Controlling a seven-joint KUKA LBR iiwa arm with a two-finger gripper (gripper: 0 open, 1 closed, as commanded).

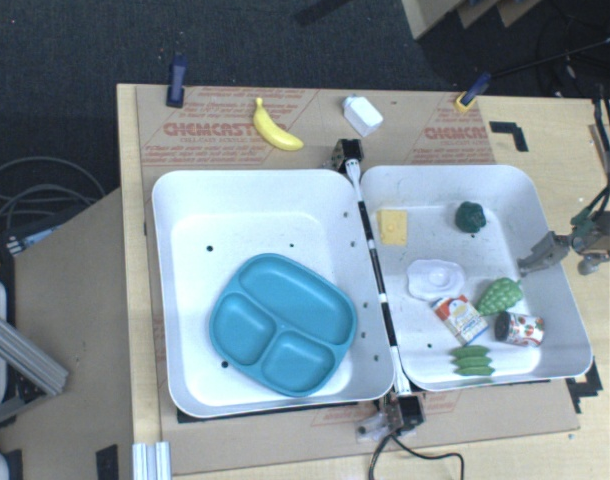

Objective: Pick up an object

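Note:
The right bin (pixel 525 193) holds several small objects: a yellow square sponge (pixel 393 226), a dark green lump (pixel 471 217), a white round lid (pixel 432 278), a red and white carton (pixel 460 318), a light green bumpy piece (pixel 499 295), a small can (pixel 520 329) lying on its side and a green pea pod (pixel 472 360). My gripper (pixel 563 256) reaches in at the right rim of this bin, low over its right wall. It is to the right of the light green piece and apart from it. Nothing shows in its grasp.
The left bin (pixel 185 208) holds a blue divided plate (pixel 282 323). On the bench behind the bins lie a yellow banana (pixel 275 128) and a white block (pixel 363 115). A black clip (pixel 347 152) sits where the two bins meet at the back.

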